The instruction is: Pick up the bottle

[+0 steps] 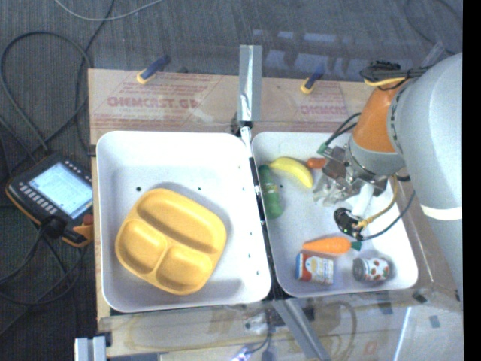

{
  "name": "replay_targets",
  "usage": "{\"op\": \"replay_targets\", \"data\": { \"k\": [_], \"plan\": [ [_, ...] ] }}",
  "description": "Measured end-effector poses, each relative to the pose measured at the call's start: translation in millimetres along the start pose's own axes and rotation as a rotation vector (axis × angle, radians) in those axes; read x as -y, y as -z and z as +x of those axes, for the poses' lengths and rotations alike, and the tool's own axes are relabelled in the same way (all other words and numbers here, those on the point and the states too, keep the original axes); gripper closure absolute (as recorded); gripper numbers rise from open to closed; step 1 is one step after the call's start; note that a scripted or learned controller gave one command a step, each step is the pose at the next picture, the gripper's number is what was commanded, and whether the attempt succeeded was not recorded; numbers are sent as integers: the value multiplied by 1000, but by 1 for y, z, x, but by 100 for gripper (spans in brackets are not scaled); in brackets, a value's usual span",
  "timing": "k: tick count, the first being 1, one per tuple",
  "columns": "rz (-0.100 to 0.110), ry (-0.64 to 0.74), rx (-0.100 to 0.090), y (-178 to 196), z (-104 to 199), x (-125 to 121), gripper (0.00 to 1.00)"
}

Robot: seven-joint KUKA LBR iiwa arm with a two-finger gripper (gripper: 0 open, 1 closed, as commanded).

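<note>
Green bottle lies along right bin's left wall, prob. light, slick plastic; grab mid-body. Gripper hangs nearby w/ nothing between its parted fingers, apparently.

We identify the setting as a robotics lab: a teach pendant lies beside the bench, loose cables trail across grey carpet, and clamps (blue-handled) pin a cardboard sheet under the white bins.
</note>
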State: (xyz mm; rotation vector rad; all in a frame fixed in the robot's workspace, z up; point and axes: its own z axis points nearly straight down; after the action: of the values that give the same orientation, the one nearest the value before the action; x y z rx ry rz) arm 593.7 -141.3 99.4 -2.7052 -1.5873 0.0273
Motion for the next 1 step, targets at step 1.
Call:
{"op": "replay_targets", "data": {
  "k": [1],
  "plan": [
    [-3, -275, -8, 56, -36, 42, 100]
  ]
}}
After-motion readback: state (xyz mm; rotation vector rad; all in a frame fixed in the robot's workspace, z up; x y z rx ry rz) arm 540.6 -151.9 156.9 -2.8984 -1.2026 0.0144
